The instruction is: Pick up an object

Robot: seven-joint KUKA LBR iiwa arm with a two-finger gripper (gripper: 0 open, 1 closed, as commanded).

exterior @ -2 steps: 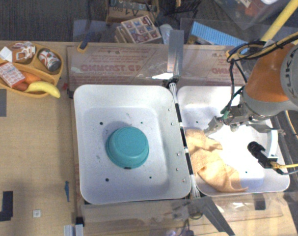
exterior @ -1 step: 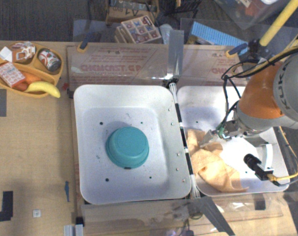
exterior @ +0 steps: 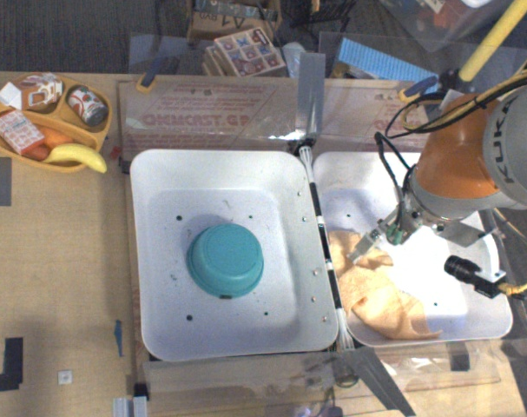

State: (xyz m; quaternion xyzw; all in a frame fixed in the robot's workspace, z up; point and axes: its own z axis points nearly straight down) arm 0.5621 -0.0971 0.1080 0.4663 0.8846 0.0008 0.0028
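Down in the right bin [exterior: 471, 320], the jaws reach toward the upper left edge of a crumpled yellow-orange cloth [exterior: 380, 298] lying in that bin's lower left part; whether they are spread or pinching the fabric cannot be told. A teal bowl [exterior: 227, 260] sits upside down in the middle of the left bin [exterior: 159, 189]. On the bench [exterior: 55, 276], a yellow tray [exterior: 3, 137] holds a banana [exterior: 76, 155].

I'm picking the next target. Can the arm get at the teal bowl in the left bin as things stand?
Probably yes. The teal bowl sits alone, upside down, in the left bin; the gripper is over the orange cloth.
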